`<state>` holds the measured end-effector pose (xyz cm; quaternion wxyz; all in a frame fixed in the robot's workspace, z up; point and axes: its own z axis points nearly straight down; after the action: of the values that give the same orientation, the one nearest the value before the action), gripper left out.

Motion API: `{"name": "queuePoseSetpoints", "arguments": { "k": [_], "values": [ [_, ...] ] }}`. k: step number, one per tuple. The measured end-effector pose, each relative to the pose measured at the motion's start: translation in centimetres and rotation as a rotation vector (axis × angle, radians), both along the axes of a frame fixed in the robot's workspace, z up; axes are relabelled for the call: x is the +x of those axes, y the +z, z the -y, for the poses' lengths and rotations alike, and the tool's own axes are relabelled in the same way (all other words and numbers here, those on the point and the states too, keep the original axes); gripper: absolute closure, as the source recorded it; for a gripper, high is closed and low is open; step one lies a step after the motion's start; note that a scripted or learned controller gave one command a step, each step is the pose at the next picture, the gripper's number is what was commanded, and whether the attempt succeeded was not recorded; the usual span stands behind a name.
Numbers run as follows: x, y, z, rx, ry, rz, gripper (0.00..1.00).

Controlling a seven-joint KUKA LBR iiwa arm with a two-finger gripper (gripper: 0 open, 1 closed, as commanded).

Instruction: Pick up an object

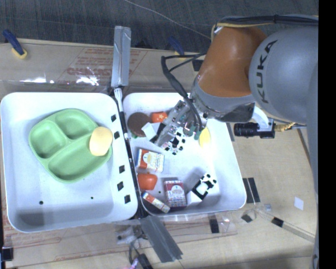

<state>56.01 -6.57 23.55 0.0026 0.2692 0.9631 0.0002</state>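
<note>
My gripper (172,131) hangs low over the upper middle of the right bin (233,172), with the grey arm and its orange band above it to the right. Just to its left lie a brown round object (135,122) and an orange item (159,116). A yellow piece (204,137) sits on its right side. Below it lie a printed packet (151,161), a red round item (147,181), a small red-brown box (175,193) and a black-and-white checkered block (203,187). I see nothing clearly held.
The left bin (17,206) holds a green divided plate (61,144) with a yellow egg-shaped object (101,141) on its right rim. A grey divider bar (121,55) runs between the bins. A small red-and-white item (156,202) lies at the right bin's front edge.
</note>
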Motion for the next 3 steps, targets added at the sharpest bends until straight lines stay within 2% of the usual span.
{"name": "queuePoseSetpoints", "arguments": {
  "k": [1, 2, 3],
  "values": [
    [6.1, -9.5, 2.3, 0.0, -0.349, -0.012, 1.0],
    [7.0, -4.3, -3.5, 0.003, -0.456, -0.004, 1.0],
    [9.7, 3.0, -8.3, 0.003, -0.574, -0.002, 1.0]
  ]
}}
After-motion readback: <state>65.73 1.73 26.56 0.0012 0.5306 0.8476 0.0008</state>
